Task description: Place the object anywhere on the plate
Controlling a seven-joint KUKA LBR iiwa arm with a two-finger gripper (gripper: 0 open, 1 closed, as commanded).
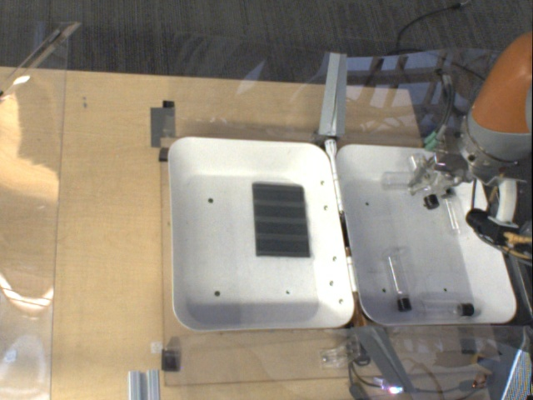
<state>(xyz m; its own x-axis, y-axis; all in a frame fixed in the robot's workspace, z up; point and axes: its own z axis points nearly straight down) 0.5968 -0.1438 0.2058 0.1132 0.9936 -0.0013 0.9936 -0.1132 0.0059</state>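
The plate point(281, 220) is a dark ribbed rectangle lying flat in the middle of the left bin point(200, 240). Several clear plastic tubes with black caps lie in the right bin point(500, 294). One tube point(397, 280) points toward the near wall and another tube point(441, 309) lies along that wall. My gripper point(431, 182) hangs over the far part of the right bin, among more clear pieces point(395, 177) that are hard to make out. Nothing lies on the plate.
The grey arm with its orange band point(506, 90) reaches in from the right over the right bin's far corner. A metal post point(332, 94) stands behind the seam between the bins. Cables point(491, 227) hang by the right bin's right wall.
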